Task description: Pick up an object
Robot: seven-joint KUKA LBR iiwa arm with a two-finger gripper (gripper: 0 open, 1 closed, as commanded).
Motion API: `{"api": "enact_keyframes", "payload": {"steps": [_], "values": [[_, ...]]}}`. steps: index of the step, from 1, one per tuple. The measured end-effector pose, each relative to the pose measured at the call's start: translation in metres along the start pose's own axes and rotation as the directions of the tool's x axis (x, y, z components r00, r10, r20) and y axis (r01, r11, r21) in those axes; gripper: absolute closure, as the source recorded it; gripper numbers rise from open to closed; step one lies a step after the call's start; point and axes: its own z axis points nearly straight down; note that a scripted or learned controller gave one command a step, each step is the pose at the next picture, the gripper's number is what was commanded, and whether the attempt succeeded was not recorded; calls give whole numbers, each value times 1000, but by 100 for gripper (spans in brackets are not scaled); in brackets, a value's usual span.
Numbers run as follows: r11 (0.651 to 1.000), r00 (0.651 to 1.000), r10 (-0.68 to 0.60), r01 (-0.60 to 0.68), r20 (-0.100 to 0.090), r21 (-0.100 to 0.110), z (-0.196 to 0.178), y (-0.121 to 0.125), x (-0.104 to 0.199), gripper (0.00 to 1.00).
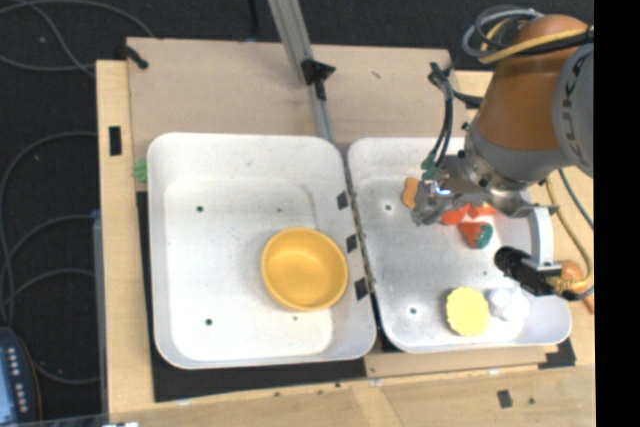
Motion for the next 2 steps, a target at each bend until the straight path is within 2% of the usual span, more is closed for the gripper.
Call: {"api": "enact_keyframes", "payload": {"steps": [1,2], "values": [[1000,1000,-2,2,-1,-3,-1,10,44,100],[1000,1000,-4,4,-2,-3,-3,31,104,100]]}}
